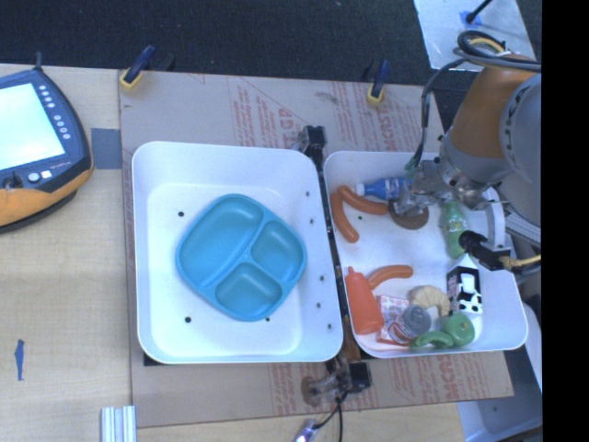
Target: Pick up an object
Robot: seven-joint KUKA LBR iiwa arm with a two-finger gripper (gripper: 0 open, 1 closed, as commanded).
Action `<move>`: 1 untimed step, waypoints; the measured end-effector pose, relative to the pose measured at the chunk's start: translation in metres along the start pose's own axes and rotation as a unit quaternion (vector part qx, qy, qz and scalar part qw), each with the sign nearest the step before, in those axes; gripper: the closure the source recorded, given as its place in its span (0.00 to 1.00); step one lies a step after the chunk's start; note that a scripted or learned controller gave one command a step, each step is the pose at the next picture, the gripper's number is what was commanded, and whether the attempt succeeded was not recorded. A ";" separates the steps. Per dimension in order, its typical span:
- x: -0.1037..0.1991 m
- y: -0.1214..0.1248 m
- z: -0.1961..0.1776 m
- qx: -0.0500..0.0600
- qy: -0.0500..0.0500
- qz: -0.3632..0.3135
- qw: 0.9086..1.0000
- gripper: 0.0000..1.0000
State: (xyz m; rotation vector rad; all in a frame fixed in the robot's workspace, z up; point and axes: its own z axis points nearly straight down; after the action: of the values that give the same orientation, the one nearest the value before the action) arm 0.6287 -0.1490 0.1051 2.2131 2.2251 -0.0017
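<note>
My gripper [411, 208] reaches down into the far part of the right bin [515, 325], under the grey and orange arm. It hovers over a brownish round thing [409, 219]. Just left of it lie a blue-and-white tube [379, 189] and a curved orange sausage [350, 208]. A green bottle [454, 229] lies just right of it. Nearer the front are a second sausage [390, 273], an orange bottle [362, 301], a beige lump [428, 296], a black-and-white cow figure [466, 290] and a green ring [445, 335].
The left bin [156, 247] holds a blue divided plate [241, 256]. A tablet in an orange case [37, 145] lies on the bench at far left. Clamps [136, 68] hold the cardboard base at the back. Cables hang beside the arm on the right.
</note>
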 end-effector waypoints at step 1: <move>0.067 0.017 -0.114 0.001 0.002 0.000 1.000 1.00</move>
State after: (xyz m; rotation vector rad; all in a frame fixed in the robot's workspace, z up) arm 0.6456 -0.0816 0.2189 2.2169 2.2275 -0.0004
